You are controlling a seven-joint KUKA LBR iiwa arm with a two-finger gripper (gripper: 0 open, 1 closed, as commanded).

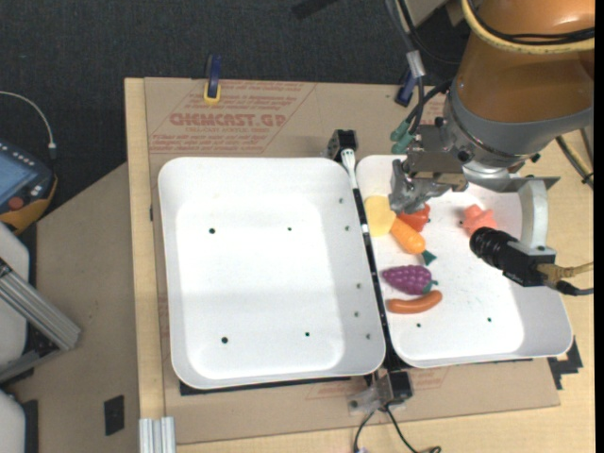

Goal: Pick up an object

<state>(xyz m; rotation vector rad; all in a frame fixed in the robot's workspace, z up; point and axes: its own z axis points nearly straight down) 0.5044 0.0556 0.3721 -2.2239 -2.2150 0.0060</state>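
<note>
The right bin (491, 333) holds several toy foods. A yellow piece (377, 217) lies by its left wall, with an orange carrot (409, 238) and a small red piece (417, 217) beside it. Purple grapes (407, 277) and a red-orange sausage (413, 303) lie nearer the front. A pink piece (475, 217) rests further right. My gripper (406, 199) hangs low over the bin's back left part, just above the red piece and the carrot, between the yellow piece and the pink one. Its tip hides part of the red piece.
The left bin (264, 272) stands alongside, parted from the right one by a black divider strip (366, 243). A black cylinder with a cable (508, 256) sticks out over the right bin's right side. The big orange and grey arm (524, 64) covers the back right corner.
</note>
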